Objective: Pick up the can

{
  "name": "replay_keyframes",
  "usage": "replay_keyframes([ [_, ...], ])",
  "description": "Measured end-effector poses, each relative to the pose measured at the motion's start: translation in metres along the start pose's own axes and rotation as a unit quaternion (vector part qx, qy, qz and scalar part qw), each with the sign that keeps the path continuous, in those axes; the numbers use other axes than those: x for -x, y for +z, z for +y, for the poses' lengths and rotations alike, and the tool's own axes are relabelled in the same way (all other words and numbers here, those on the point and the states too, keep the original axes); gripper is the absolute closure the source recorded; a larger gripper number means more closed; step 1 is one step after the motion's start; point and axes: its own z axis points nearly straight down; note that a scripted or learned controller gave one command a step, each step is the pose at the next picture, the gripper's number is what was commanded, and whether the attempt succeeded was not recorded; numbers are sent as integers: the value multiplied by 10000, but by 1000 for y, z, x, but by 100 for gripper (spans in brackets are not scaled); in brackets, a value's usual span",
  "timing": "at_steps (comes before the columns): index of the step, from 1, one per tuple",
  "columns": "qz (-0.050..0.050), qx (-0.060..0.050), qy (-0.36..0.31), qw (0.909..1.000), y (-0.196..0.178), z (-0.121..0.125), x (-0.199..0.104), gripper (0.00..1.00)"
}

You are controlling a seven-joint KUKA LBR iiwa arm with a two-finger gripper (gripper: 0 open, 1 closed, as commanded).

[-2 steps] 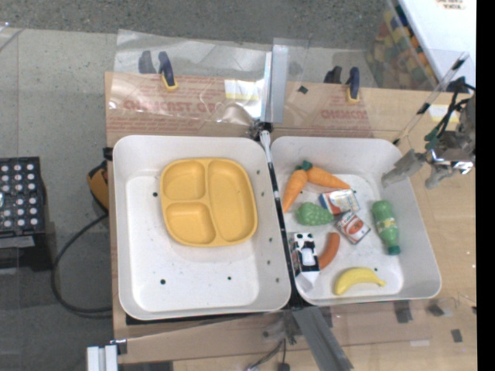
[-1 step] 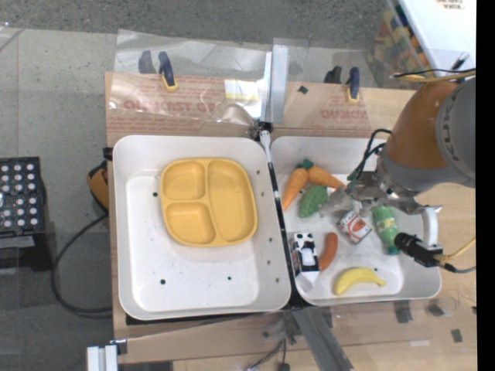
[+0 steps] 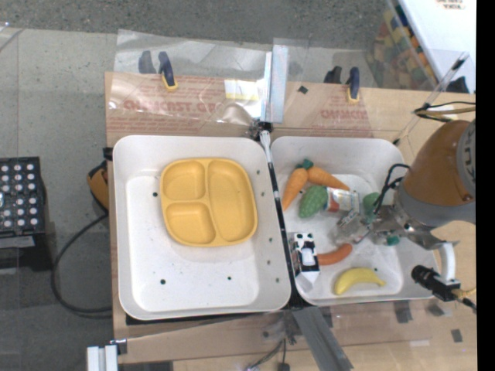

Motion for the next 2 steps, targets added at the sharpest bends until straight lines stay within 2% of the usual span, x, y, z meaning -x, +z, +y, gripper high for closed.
replay_keyframes([
  [1, -7, 0, 17, 10000, -9, 0, 2, 100],
  [2, -6, -1, 17, 10000, -9, 0, 2, 0],
])
